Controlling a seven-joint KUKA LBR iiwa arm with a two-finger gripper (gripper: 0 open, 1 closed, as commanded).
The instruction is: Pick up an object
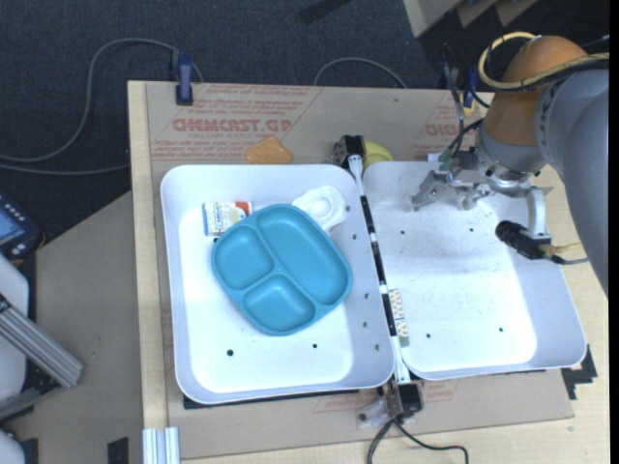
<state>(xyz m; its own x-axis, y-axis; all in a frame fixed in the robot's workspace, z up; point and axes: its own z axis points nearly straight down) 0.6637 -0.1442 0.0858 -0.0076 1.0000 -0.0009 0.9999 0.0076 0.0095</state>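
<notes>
- We see two white bins side by side on a brown bench (242, 119).
- The left bin (193, 336) holds a blue plate (280, 269) with three sections. It lies flat near the middle of the bin.
- A small box (224, 216) with some red and blue on it lies at the top left of the blue plate. The plate's rim covers part of it.
- A small white cup-like thing (321, 206) sits at the top right of the plate, touching it.
- The right bin (464, 307) has little dark specks on its floor.
- The grey arm (571, 114) with its orange band (527, 66) comes in from the right.
- The gripper (452, 188) is over the top part of the right bin. Its two fingers look spread apart, and we see nothing between them.
- A small orange thing (268, 150) and a yellow thing (375, 153) lie on the bench just behind the bins.
</notes>
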